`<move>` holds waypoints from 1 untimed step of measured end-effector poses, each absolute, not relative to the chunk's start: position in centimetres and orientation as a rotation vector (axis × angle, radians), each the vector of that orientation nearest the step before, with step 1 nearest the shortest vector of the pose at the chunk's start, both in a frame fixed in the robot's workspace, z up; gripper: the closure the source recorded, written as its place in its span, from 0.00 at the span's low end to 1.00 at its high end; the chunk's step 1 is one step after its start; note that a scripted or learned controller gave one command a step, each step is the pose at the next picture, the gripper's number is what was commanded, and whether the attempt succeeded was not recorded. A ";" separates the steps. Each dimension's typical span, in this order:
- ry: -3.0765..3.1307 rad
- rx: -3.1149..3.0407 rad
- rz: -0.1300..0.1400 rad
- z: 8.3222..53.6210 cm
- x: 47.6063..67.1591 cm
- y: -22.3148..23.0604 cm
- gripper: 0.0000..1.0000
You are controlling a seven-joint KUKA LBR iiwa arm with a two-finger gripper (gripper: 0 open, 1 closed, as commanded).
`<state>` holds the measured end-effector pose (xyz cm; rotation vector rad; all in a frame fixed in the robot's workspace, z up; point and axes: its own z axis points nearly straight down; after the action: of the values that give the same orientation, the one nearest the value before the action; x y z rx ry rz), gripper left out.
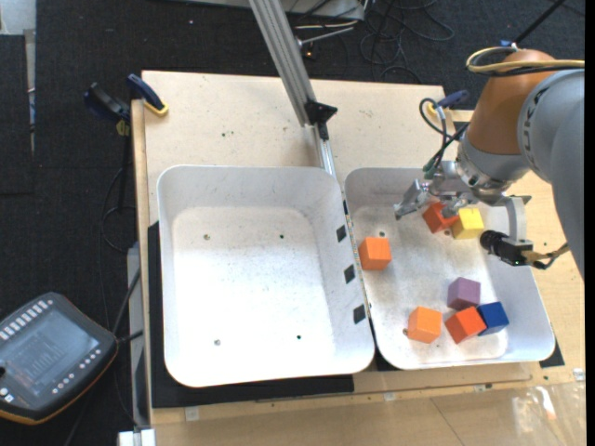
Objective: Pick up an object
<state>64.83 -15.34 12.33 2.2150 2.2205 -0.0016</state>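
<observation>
Dark floor with loose cables surrounds a pale wooden bench bearing two shallow white bins side by side.

Left bin: speckled inner surface, no blocks in it.

Right bin: holds seven small blocks.
- Orange cube, alone near the bin's left wall.
- Red-orange block and yellow block, touching each other at the upper middle, directly beneath the gripper.
- Purple cube, lower right.
- Second orange cube, near the front edge.
- Red cube and blue cube, touching, just right of the second orange cube and below the purple one.

Arm: grey with an orange band, entering from the right and reaching down over the upper part of the right bin.

Gripper: low over the red-orange and yellow blocks; whether it stands wide, narrow or closed on a block cannot be told, as the wrist and its cabling hide that part.

Other items: slanted aluminium rail running to the bins' shared edge; blue-and-yellow clamp on the bench's far left corner; teach pendant on the floor at lower left.
</observation>
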 end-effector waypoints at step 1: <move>2.217 2.212 0.006 13.8 65.0 -15.3 1.00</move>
<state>65.00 -15.31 13.81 2.2125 2.2172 0.0061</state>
